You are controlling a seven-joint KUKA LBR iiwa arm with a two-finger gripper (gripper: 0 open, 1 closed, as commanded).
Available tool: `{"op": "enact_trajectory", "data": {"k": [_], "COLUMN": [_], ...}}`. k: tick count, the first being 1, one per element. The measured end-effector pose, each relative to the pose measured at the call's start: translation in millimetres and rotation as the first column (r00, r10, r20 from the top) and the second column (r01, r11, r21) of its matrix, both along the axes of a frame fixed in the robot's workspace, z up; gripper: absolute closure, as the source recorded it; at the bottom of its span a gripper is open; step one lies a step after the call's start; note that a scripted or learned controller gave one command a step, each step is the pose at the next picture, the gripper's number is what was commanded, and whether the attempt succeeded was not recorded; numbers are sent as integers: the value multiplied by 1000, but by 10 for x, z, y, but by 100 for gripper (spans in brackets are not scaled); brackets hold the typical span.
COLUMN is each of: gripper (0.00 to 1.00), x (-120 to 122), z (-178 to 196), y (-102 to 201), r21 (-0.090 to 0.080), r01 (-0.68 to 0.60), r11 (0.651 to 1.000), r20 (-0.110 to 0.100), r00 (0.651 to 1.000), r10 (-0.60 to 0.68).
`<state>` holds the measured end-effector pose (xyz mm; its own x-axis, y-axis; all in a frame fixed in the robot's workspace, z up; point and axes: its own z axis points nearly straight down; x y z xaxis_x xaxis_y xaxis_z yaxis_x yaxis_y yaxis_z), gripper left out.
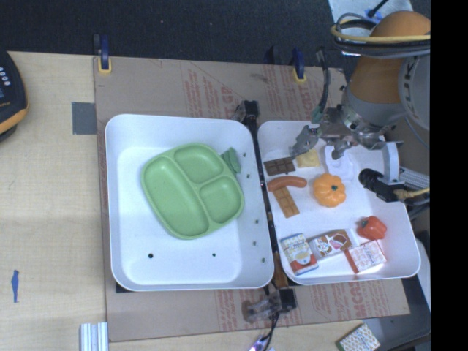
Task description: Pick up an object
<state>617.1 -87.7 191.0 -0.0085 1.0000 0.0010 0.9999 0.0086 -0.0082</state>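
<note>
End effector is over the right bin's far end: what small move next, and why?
Probably lower straight down. The end effector sits just above the pale yellow block at the far end of the right bin, with nothing visibly held; the orange pumpkin lies nearer.

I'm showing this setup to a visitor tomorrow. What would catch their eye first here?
Probably the green divided plate, lying alone in the left bin. Next, the cluster of toy food in the right bin: an orange pumpkin near its middle, a sausage just left of it, and a red pepper toward the right edge. The claw hangs over the bin's far end, above a pale yellow block.
</note>
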Motion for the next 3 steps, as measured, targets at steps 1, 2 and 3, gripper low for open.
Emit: {"op": "enact_trajectory", "data": {"k": [1, 2, 3], "gripper": [0, 0, 0], "x": [174, -237, 177], "z": [-1032, -995, -985], "y": [-67, -88, -53], "r21": [-2, -1, -1], "r01": [3, 5, 3], "r11": [1000, 1000, 1000], "r20": [1, 0, 9], "r00": [1000, 1000, 1000], "r10": [-3, -5, -3]}}
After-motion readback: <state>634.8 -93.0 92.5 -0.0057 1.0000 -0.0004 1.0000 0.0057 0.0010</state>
